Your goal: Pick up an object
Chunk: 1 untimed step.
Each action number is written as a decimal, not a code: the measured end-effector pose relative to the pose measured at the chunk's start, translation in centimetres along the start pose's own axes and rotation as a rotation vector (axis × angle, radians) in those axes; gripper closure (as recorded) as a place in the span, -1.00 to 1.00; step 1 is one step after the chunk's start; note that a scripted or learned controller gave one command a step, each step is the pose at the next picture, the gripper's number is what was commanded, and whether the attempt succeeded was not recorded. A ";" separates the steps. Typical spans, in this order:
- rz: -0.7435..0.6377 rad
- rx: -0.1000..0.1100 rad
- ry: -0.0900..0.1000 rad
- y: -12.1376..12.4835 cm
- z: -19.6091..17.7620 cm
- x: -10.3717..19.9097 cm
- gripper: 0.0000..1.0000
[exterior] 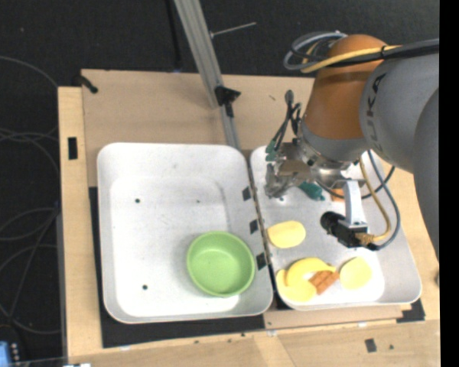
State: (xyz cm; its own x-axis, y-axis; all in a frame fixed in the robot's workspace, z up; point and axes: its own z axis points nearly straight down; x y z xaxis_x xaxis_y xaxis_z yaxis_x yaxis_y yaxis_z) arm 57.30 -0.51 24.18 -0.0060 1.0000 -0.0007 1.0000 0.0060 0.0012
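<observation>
Near end of the right-hand shallow white bin (402,293): a round yellow plastic piece (300,270) with a small orange wedge (322,281) lying against its right side. A second yellow disc (356,274) sits just right of the wedge. A yellow oval piece (286,234) lies farther in, close to that bin's left wall.

Left-hand shallow white bin (138,167): one light green plastic bowl (220,262), upright, in the near right corner.

The two-finger gripper (278,183) hangs over the far left part of the right-hand bin, beyond the yellow oval piece and apart from it. A small teal object (312,191) lies just right of the gripper; contact between them cannot be determined. Whether the gripper is open or closed, and whether it has hold of anything, cannot be told from this view.
</observation>
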 end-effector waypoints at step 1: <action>-0.003 -0.001 0.003 1.5 -0.9 5.5 1.00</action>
